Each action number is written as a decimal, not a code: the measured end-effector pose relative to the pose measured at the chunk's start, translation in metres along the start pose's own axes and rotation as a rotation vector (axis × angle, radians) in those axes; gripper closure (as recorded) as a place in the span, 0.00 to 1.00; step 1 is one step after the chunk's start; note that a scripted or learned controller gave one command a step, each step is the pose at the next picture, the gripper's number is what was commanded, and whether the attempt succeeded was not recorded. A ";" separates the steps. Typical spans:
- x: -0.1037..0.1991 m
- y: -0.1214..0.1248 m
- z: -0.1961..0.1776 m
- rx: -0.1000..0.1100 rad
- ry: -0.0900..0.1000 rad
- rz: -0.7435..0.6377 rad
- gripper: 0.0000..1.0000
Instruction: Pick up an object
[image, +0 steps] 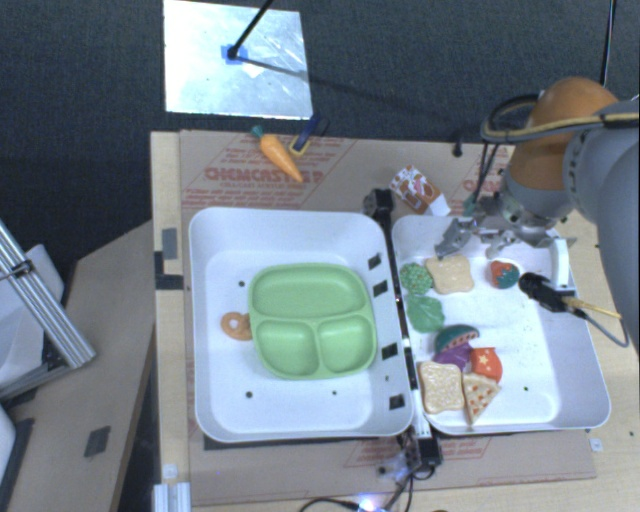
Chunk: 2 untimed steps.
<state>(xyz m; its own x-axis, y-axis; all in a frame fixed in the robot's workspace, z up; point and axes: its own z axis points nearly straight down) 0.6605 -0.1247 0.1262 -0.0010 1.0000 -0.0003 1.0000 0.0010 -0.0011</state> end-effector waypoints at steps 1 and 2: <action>0.001 0.001 0.041 -0.004 0.001 0.000 0.00; 0.000 0.004 0.026 -0.013 -0.002 0.000 1.00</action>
